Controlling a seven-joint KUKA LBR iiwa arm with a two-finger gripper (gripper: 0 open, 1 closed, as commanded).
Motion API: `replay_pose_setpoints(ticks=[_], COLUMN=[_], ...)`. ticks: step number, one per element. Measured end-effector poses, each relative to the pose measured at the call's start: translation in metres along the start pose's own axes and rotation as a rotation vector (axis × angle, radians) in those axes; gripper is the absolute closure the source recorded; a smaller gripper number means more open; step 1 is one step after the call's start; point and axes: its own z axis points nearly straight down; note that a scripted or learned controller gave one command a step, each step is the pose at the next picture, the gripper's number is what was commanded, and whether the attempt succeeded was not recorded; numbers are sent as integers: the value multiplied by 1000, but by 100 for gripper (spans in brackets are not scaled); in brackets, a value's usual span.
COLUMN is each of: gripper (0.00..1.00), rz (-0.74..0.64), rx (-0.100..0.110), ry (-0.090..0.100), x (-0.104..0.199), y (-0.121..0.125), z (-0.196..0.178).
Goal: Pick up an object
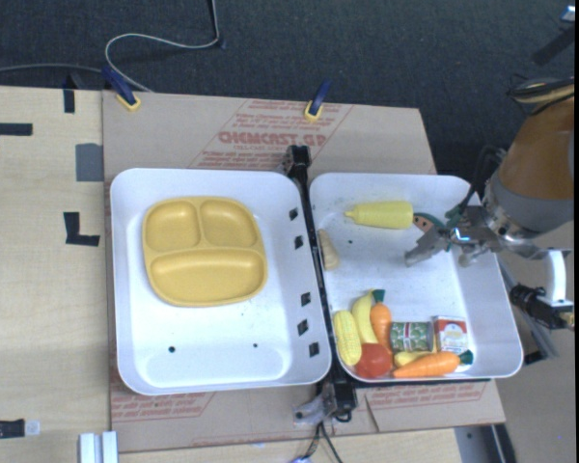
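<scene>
- While nothing sits between its fingers, the gripper [432, 244] hangs low over the right bin [482, 302], so I judge the step in hand to be the reach, with no pick made yet.
- Nearest the viewer, along that bin's front wall, lie a carrot [427, 364], a tomato [373, 359], a corn cob [347, 337], a small green-labelled box [411, 337] and a red-and-white carton [451, 335], packed together and touching.
- Farther back, the claw stands spread, one dark finger pointing down-left, the other toward a yellow corn-shaped toy [380, 214] just beside it.
- That toy lies alone near the bin's far wall, so it looks the easiest target; the next move would call for centring over it, descending and closing.
- Beyond the fingers, the grey wrist and orange band enter from the right, tilted down into the bin.
- Across the divider, the left bin [135, 287] holds a yellow divided plate [206, 249].
</scene>
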Motion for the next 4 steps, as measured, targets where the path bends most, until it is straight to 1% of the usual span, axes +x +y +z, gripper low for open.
replay_pose_setpoints(ticks=[1,2,3,4], gripper=[0,100,0,0], rz=[1,1,1,2], rx=[0,-2,-2,-8], ry=[0,-1,-1,-6], x=[3,3,3,55], y=[-53,-52,-52,-44], z=[108,98,98,110])
